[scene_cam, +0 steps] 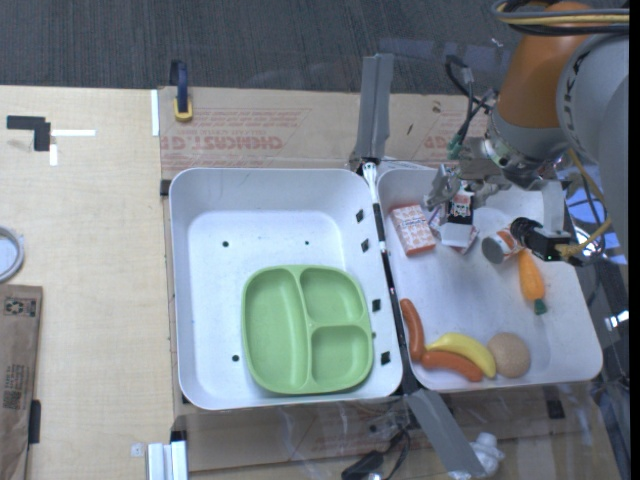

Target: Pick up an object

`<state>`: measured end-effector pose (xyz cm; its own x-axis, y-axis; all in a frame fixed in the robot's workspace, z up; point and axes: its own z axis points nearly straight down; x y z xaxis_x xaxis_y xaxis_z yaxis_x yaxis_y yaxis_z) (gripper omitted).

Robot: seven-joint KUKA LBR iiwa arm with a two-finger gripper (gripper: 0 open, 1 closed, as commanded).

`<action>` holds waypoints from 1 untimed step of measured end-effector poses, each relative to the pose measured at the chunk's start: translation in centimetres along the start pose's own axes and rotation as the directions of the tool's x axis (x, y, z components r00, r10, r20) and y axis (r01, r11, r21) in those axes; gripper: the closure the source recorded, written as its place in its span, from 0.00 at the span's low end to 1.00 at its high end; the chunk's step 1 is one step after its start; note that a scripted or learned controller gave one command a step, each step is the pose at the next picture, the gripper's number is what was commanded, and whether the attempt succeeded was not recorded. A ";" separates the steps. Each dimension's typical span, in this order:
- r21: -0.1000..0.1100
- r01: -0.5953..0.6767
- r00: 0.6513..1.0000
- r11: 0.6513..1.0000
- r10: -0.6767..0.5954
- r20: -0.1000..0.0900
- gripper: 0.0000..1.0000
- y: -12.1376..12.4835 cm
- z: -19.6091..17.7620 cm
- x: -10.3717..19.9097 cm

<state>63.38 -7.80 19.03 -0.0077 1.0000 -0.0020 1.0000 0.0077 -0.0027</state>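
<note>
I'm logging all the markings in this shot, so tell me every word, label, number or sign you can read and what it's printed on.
Red print on the cardboard sheet behind the bins: appears upside down, too blurred to read.
Recycling symbol on the brown paper bag at the left edge: a sign, no legible words.
Small red and white box in the right bin: printing too small to read.
Nothing else is legible.

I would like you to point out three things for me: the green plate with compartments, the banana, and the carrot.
green plate (270, 318): camera view, on the floor of its long left compartment.
banana (466, 349): camera view, on the middle of its yellow body.
carrot (531, 278): camera view, on the orange body above its green tip.
</note>
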 end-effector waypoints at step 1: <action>-0.002 0.257 0.967 0.967 -0.257 0.001 1.00 -2.3 -4.5 -3.9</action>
